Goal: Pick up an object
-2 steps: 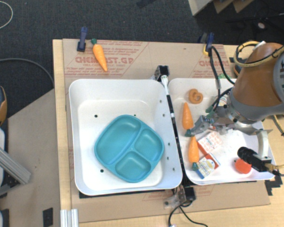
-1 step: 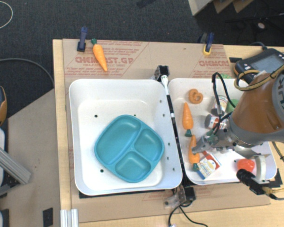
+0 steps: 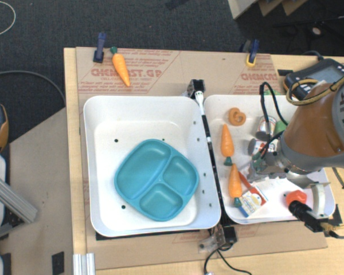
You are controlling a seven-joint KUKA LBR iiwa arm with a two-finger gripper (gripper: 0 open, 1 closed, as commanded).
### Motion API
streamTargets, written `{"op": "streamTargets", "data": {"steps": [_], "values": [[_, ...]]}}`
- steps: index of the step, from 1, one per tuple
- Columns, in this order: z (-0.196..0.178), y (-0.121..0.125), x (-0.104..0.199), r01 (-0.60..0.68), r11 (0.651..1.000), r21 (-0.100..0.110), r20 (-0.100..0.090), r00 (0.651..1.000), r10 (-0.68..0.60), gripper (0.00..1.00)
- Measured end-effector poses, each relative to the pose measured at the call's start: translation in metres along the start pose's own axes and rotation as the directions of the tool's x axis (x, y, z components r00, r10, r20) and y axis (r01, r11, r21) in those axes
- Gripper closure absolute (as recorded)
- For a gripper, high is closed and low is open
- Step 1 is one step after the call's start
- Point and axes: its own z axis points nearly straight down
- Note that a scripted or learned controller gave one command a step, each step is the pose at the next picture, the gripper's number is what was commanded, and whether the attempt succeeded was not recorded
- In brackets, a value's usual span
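dark carpet is surrounding the cardboard-topped bench. reaching in from the right, the arm is hanging its gripper low over the right bin, grip state unclear, just beside a carrot and a small packet. red cardboard print is partly reading "chem".

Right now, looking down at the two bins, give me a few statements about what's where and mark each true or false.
1. The teal three-compartment plastic plate lies in the left white bin. True.
2. Every orange toy carrot is inside a bin. False: one orange toy carrot lies on the cardboard bench top beyond the left bin.
3. The small tan pretzel-shaped toy lies in the right white bin. True.
4. The teal plate holds a carrot. False: its compartments hold nothing.
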Motion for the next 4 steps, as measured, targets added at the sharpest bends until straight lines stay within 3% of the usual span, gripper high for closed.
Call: {"op": "streamTargets", "data": {"steps": [1, 2, 3, 4], "values": [[0.049, -0.002, -0.059, -0.003, 1.0, 0.007, -0.001, 1.0, 0.003, 1.0], [-0.088, 0.003, 0.057, 0.016, 1.0, -0.013, -0.004, 1.0, -0.016, 1.0], [-0.135, 0.001, 0.091, 0.007, 1.0, -0.004, -0.001, 1.0, -0.007, 1.0], [-0.102, -0.002, 0.202, 0.014, 1.0, 0.008, -0.005, 1.0, -0.014, 1.0]]}}
